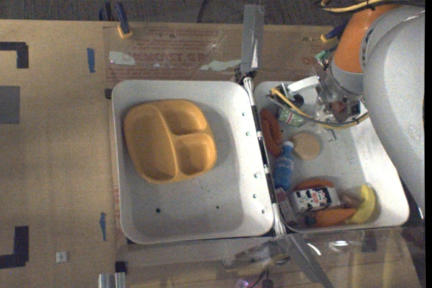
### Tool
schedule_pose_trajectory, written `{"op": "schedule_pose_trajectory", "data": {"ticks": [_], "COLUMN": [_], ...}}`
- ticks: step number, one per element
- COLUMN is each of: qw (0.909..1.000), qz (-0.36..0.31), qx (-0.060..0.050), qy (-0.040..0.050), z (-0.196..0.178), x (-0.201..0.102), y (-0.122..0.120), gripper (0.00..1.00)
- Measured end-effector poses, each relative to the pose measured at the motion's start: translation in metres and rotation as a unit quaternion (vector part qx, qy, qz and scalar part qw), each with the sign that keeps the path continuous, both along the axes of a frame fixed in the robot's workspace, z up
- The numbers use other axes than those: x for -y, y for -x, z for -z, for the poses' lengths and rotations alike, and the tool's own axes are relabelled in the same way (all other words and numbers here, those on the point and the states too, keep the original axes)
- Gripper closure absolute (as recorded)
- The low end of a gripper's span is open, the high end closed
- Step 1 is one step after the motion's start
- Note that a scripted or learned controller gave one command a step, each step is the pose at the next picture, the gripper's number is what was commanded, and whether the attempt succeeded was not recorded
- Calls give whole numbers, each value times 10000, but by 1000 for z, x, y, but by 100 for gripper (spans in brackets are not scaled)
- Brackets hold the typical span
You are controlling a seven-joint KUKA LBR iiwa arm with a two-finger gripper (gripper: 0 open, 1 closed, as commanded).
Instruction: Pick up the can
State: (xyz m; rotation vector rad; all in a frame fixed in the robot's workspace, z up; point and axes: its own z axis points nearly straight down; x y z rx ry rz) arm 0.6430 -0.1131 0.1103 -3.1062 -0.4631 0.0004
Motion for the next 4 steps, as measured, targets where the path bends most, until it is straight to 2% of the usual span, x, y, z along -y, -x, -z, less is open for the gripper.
{"op": "schedule_pose_trajectory", "data": {"ticks": [1,2,3,4], "qw": [9990,9988,9988,9989], "qz": [457,484,486,478], "qx": [12,-11,-8,-25], "qy": [-3,-1,2,-3], "z": [-174,-93,-94,-74], "x": [-70,-122,-122,-76], "y": [-17,32,32,29], "gripper": [100,100,0,0]}}
